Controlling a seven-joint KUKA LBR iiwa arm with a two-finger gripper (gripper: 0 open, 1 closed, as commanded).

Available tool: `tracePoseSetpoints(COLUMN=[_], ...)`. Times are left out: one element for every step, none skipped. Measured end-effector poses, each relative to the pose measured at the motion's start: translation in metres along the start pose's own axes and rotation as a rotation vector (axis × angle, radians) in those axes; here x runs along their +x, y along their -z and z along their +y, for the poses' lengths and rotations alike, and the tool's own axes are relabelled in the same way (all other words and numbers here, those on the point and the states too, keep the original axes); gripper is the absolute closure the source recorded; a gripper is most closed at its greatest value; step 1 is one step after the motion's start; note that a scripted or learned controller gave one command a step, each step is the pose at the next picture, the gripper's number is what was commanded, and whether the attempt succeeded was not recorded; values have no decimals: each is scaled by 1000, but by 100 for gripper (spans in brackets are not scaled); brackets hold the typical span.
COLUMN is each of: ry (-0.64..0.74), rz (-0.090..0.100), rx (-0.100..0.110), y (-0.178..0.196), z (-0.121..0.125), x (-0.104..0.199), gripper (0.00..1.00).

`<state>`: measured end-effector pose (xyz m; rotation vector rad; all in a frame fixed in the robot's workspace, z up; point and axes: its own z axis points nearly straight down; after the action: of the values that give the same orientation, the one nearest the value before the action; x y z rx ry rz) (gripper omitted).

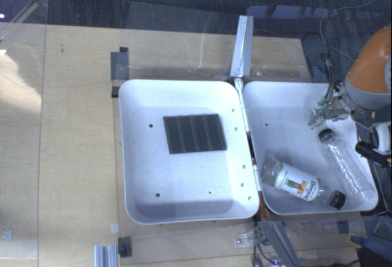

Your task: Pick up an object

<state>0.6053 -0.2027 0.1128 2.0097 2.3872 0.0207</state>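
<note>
In the right bin [275, 100] — two bottles [294, 181]; tool [324, 114] state unclear — left bin's dark pad [195, 133].

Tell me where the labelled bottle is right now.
The labelled bottle lies on its side in the right bin, near its front edge, left of a clear plastic bottle.

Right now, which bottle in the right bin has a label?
The bottle along the near wall, with a white-green-orange label. The clear bottle beside it, nearer the arm, is bare.
</note>
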Motion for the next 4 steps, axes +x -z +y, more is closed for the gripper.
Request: tracePoseSetpoints(ry=[0,82,96,146], rz=[0,4,4,6], rx=[0,14,14,16], y=[0,-25,-26,-8], z=[0,3,42,7], x=[0,-2,-9,-4], gripper=[0,0,0,0])
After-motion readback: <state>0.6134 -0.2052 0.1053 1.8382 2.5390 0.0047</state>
